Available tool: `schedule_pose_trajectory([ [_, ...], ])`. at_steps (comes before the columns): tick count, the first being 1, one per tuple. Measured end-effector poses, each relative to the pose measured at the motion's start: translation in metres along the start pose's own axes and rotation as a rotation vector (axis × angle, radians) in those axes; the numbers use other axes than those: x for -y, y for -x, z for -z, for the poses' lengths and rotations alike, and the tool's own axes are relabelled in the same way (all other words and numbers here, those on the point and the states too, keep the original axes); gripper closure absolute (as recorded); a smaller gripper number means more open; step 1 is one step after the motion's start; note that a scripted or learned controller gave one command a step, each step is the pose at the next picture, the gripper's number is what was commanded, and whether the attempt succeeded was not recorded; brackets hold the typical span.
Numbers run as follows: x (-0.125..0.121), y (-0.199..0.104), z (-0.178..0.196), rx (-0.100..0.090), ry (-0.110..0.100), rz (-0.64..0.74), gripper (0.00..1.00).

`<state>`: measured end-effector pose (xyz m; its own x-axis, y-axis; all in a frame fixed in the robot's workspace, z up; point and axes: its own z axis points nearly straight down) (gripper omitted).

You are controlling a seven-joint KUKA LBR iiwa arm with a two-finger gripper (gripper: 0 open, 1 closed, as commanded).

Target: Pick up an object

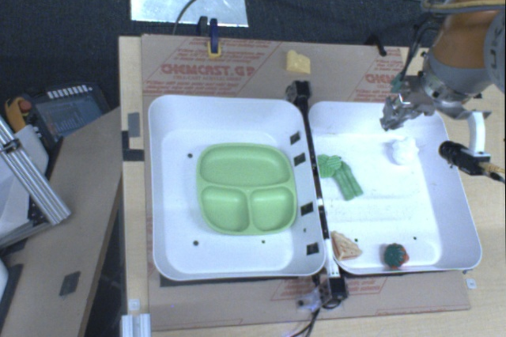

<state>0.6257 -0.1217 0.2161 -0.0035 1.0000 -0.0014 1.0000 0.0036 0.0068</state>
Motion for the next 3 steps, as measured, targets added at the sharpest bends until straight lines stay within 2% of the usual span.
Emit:
schedule_pose_trajectory([
  [1, 0.008, -0.05, -0.008, -0.002, -0.007, 0.004, 1.0],
  [3, 0.028, -0.138, 0.008, -0.003, -0.005, 0.006, 1.0],
])
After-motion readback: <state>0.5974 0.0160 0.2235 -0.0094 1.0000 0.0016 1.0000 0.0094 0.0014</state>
